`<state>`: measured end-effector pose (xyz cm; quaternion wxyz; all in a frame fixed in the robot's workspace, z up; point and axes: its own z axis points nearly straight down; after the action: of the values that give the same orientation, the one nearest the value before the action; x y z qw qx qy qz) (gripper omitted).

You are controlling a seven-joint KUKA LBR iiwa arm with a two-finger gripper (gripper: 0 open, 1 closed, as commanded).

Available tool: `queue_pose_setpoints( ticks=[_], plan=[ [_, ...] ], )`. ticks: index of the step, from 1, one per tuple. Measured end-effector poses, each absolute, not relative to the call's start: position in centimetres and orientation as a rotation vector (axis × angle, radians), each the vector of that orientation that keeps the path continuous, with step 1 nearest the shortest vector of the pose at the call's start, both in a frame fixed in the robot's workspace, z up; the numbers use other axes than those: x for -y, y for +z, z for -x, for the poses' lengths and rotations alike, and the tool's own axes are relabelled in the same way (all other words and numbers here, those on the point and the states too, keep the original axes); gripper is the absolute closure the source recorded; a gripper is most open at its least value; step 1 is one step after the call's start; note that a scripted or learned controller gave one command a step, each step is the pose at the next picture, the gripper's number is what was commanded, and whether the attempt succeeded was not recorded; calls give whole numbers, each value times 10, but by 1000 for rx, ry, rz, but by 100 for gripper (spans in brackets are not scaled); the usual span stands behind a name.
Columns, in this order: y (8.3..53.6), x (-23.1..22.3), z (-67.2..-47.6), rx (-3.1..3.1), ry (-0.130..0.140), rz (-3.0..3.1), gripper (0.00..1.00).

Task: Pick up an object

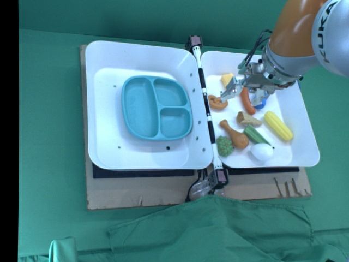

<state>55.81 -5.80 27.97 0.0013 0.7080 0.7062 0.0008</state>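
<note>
Gripper: the gripper [244, 89] hangs low over the back part of the right bin [305, 146]; whether its fingers are spread or closed cannot be told, and nothing is seen held in it.
Cloth: green fabric [218, 231] lies bunched at the near edge, below the cardboard base [109, 195].
Near row: white egg [262, 152], broccoli [224, 145] and drumstick [234, 135] rest at the bin's front.
Middle row: corn cob [278, 125], green vegetable [255, 134] and a tan piece [247, 119] sit behind these.
Far row: sausage [247, 101], orange pepper slice [217, 102] and a yellow wedge [227, 79] lie just beside the gripper.
Left bin: the left bin [109, 64] carries a teal divided plate [157, 107].
Arm: the grey arm with its orange band [297, 15] enters from the upper right.
</note>
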Motion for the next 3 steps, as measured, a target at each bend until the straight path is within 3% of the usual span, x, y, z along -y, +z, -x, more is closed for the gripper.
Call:
queue_pose_setpoints(
  ticks=[1,2,3],
  plan=[
    [292,59,-559,-2210,8,-2222,100],
    [292,59,-559,-2211,7,-2223,0],
    [336,35,-545,-2217,11,-2216,0]
  ],
)
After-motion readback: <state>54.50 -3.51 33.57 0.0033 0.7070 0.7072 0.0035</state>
